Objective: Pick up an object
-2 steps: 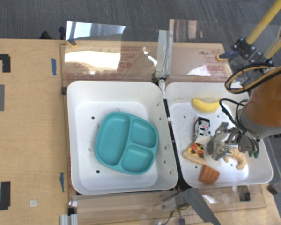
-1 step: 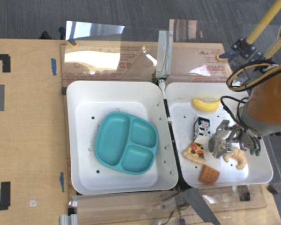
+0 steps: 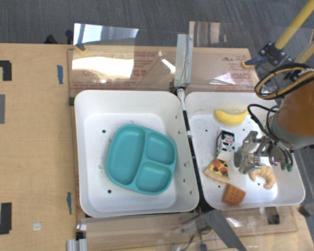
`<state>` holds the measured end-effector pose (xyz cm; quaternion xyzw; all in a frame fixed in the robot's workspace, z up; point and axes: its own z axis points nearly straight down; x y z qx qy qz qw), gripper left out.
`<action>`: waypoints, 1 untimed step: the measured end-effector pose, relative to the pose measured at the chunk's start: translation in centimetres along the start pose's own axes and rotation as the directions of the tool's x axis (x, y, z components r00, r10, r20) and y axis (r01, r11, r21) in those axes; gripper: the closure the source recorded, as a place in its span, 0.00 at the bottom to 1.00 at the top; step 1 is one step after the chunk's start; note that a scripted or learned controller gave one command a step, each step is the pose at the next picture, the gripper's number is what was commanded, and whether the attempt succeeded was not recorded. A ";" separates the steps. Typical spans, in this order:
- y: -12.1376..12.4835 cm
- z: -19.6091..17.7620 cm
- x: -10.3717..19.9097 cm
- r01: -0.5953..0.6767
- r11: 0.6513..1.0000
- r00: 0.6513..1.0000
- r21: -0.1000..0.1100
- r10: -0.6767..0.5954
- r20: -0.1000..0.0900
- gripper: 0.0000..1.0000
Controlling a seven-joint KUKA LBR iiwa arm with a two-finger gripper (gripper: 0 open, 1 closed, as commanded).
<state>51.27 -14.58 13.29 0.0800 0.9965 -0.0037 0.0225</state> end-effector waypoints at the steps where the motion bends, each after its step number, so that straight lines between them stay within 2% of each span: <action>1: 4.2 3.2 -3.0 -0.204 0.979 0.979 0.000 0.204 -0.024 1.00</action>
